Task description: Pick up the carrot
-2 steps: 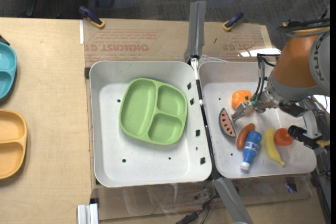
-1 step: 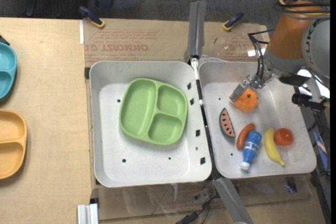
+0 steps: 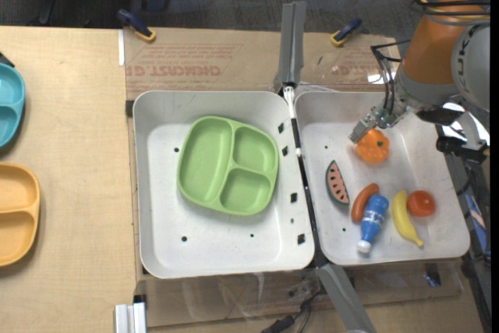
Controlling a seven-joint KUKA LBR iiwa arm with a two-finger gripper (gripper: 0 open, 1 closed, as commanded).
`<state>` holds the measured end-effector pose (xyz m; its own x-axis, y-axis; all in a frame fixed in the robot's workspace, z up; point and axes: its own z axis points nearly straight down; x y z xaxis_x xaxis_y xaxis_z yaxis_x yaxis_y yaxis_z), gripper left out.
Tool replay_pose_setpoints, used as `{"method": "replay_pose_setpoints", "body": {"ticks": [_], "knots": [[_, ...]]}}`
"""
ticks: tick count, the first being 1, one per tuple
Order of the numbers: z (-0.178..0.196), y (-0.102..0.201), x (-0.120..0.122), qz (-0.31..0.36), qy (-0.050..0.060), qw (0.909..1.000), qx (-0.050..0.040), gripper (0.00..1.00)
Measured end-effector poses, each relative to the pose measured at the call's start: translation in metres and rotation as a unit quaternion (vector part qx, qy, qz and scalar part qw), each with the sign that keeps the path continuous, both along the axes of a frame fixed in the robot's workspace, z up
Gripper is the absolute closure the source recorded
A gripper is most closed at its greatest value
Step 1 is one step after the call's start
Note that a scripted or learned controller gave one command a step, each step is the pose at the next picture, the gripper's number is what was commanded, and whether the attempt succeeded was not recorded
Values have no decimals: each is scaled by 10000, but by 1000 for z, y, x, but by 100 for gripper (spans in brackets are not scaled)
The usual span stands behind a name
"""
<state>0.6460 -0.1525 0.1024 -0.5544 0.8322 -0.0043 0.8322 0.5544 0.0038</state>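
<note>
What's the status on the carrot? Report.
Tool above orange fruit at back of right bin. Carrot lies mid-bin, apart from tool. Bottle tight beside carrot, melon slice on its other side.

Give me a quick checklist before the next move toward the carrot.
1. Carrot in plain view in the right bin: ok.
2. Gripper above the carrot: not ok; it sits by the orange fruit, farther back in the bin.
3. Space around the carrot: not ok; the bottle lies against it and the melon slice is close beside.
4. Gripper open for the grasp: cannot tell.
5. Carrot lying flat on the bin floor: ok.
</note>
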Motion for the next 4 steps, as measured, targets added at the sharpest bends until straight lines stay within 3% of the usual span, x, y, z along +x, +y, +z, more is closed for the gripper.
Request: {"method": "replay_pose_setpoints", "body": {"ticks": [1,2,3,4], "knots": [[90,85,-22,1282,15,9917,-1,100],[57,0,-44,2283,25,9736,-1,100],[12,9,-36,3210,7,9471,-7,100],[-10,-52,-47,4997,11,8662,-11,100]]}}
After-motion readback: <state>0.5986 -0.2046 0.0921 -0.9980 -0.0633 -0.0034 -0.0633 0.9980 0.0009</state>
